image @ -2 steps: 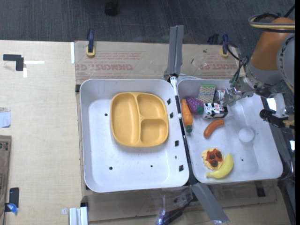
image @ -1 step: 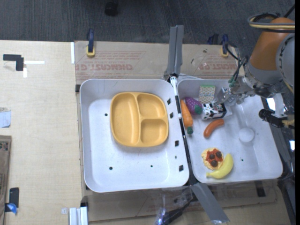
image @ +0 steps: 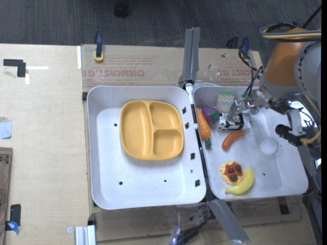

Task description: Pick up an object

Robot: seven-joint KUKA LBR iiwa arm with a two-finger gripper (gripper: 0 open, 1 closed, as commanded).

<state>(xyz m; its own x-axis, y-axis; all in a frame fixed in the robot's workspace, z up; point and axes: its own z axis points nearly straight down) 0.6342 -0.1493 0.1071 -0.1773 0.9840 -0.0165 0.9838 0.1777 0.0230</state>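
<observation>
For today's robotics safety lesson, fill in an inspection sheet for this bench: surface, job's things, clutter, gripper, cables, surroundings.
Surface: two white bins; left bin holds a yellow tray.
Job's things: right bin holds a carrot, sausage, banana, pizza toy, purple toy, patterned card.
Clutter: nothing seen.
Gripper: gripper low in the right bin above the sausage; grasp unclear.
Cables: black cables along the arm.
Surroundings: blue clamp, cardboard, dark floor.
</observation>
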